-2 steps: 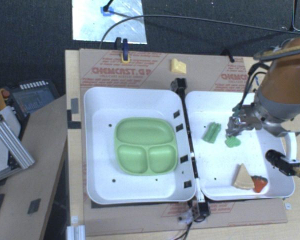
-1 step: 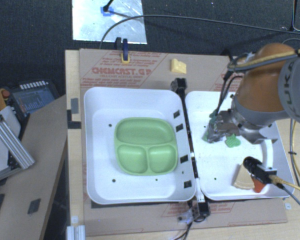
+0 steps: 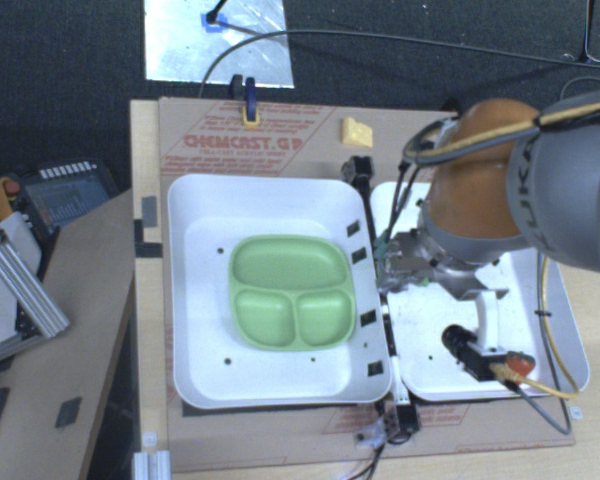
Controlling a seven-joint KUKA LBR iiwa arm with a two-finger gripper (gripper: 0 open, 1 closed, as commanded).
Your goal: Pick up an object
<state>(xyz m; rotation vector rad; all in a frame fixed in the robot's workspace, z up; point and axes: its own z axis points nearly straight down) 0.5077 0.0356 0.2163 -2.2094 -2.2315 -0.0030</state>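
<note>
Nearest the camera, the front edge of the counter [image 3: 148,368] shows under a brown cardboard sheet [image 3: 280,140] printed in red, which carries both white bins side by side.

The bin on the view's left [image 3: 202,378] holds the green plate [image 3: 285,293]. It lies flat, right way up, about in the middle of that bin's floor. It has three compartments: two smaller ones on the near side and one wide one on the far side.

The bin on the view's right [image 3: 420,373] lies under the arm [image 3: 570,198], which reaches in from the right with its orange band above the wrist.

The hand [image 3: 393,265] sits low over the left margin of the right-hand bin, just beside the black clips on the seam between the two bins. The plate is to its left, across that seam, near the hand but apart from it, with nothing of the plate inside the hand. The wrist hides the tip of the hand, so I cannot tell whether it is apart or together.

Farther back, a small yellow block [image 3: 357,131] lies on the cardboard beyond the bins, and a blue and yellow clamp [image 3: 248,101] grips the sheet's far edge. Beyond that, a shiny foil square [image 3: 215,23] lies on dark carpet.
</note>
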